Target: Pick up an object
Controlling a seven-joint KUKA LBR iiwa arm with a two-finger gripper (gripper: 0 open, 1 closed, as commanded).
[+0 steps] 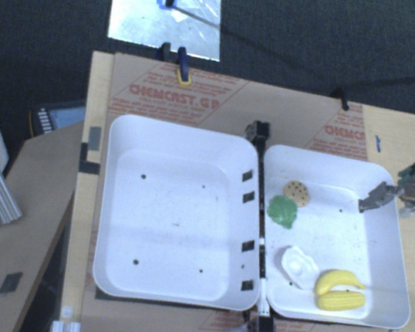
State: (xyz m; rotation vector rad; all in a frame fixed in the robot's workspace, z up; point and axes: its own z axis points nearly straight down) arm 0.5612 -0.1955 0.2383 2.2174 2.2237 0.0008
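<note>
Banana (340,290) touches corn (341,301): double-grab risk. Gripper (376,197) at right bin's (402,266) rim; jaws' state unclear.

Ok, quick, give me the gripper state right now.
Gripper: over the right edge of the right bin, nothing visibly held; open or closed cannot be told.

We see two smooth white plastic bins (188,139), matt tan cardboard (226,98) beneath, a crinkled shiny foil sheet (169,5) at upper left, glossy yellow plastic bananas (340,290), dark rough carpet (43,18).
</note>
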